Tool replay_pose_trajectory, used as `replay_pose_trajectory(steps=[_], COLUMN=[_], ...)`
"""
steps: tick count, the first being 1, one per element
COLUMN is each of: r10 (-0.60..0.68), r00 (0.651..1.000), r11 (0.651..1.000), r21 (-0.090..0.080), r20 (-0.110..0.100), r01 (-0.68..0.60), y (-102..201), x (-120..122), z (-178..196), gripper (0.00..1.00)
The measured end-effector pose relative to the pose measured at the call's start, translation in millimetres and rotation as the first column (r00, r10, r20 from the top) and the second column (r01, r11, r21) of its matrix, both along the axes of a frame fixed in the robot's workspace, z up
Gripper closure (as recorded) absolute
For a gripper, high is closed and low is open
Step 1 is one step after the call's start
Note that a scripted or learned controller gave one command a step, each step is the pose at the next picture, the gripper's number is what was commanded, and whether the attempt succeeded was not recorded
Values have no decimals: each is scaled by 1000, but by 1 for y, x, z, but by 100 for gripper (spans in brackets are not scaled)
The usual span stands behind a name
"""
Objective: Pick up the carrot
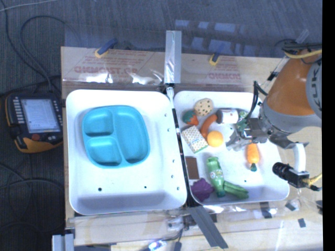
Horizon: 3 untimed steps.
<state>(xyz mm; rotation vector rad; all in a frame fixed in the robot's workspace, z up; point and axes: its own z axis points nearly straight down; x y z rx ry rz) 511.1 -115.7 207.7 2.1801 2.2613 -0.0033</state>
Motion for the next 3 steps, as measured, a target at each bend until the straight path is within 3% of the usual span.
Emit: replay_pose_trajectory(steps=[1,2,3], r10=[0,88,319], r00=[1000,996,948], r11=[1000,996,948], r21=[0,4,-9], r20=[-1,8,12], r01=[0,-88,-319], y=[0,-62,-31], x=[0,11,84], z=[0,-111,-117], gripper=[0,0,0])
